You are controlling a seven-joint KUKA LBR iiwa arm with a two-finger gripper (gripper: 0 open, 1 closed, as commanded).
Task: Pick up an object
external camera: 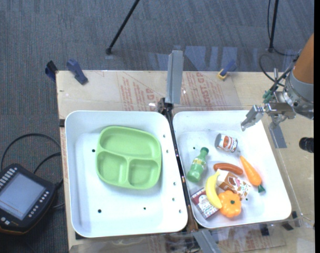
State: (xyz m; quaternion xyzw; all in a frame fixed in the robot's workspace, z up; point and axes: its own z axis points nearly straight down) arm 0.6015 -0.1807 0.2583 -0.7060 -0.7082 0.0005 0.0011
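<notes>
We see the bench [212, 86] carrying two white bins: the left bin [80, 204] holds a green divided plate [129, 157], while the right bin [202, 123] holds the toy food we may pick from, crowded toward its near right corner. The claw [266, 112] hangs over that bin's far right corner, clear of everything; whether it is released or clenched we cannot tell.

Largest of the pile is the banana [212, 190], likely light, stiff and smooth, best pinched across its middle. The green bottle [197, 165], lying alone near the bin's left wall, looks the easiest take, across its body. The carrot [250, 172] tapers and may slip. The small can [226, 142], lying apart, could roll.
</notes>
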